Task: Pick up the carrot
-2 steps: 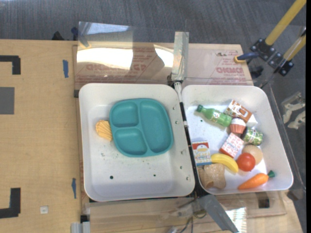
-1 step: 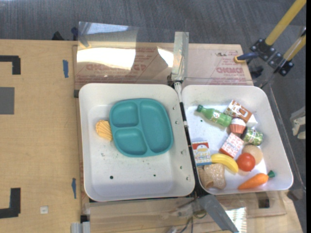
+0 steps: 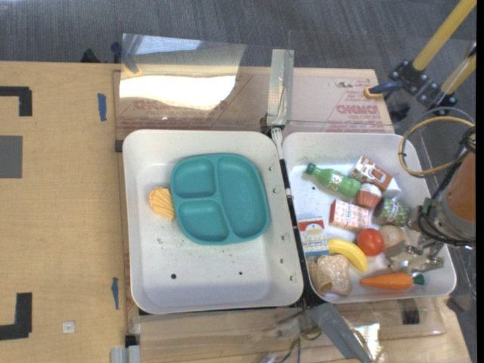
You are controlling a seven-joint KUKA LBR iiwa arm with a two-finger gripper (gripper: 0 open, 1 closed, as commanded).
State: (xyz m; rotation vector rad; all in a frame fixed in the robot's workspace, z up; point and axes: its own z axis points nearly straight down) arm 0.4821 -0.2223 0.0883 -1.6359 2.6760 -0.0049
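Observation:
The carrot (image 3: 389, 281), orange with a small green tip at its right end, lies flat along the front edge of the right bin (image 3: 446, 284). My gripper (image 3: 416, 260) hangs low over the bin's front right corner, just above and slightly right of the carrot. Nothing shows held in it. The arm's orange band (image 3: 461, 197) rises behind it at the right.
The right bin is crowded: a red tomato (image 3: 370, 240), banana (image 3: 349, 252), bread (image 3: 333, 273), green bottle (image 3: 333, 180), and small boxes (image 3: 350, 215) lie close to the carrot. The left bin (image 3: 144, 278) holds a teal divided plate (image 3: 219, 197) and a tan shell (image 3: 161, 201).

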